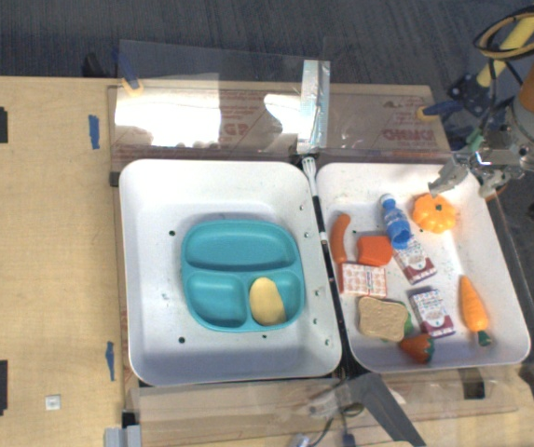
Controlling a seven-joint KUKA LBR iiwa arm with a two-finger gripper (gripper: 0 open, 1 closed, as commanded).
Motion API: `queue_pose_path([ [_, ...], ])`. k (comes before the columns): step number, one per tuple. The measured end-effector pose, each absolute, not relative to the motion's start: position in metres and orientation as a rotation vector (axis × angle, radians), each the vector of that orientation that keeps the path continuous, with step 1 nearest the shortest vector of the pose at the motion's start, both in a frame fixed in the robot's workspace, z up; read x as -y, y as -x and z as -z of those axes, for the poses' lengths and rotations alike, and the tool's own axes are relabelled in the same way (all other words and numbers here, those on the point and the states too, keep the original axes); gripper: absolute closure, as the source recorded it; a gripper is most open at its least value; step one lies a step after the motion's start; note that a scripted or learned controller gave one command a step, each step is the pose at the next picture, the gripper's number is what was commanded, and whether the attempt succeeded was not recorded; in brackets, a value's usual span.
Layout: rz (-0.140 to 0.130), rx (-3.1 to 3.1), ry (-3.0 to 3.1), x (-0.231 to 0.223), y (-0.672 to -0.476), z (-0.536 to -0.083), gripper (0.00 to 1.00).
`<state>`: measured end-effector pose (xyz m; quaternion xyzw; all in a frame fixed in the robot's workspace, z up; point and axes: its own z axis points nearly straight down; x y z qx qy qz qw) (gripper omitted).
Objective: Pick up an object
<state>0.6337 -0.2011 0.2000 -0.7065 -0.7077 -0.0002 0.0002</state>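
End effector (pixel 467 173) hovers at right bin's (pixel 513 333) far right edge, beside pumpkin (pixel 434 212); finger state indiscernible. Advice: centre over pumpkin, descend straight, avoid blue bottle (pixel 395 222).

right bin (pixel 504 250) crowded with toys; left bin (pixel 145 250) open around the teal tray (pixel 239 250).

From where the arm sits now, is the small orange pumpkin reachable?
Probably yes. The end effector hovers beside the pumpkin at the right bin's top edge, nothing lies over it; the blue bottle crowds one side.
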Motion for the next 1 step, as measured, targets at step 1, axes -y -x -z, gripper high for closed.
queue_pose_path([
  [1,0.006,2.279,2.175,0.1887,-0.6375,-0.1022,0.00],
])
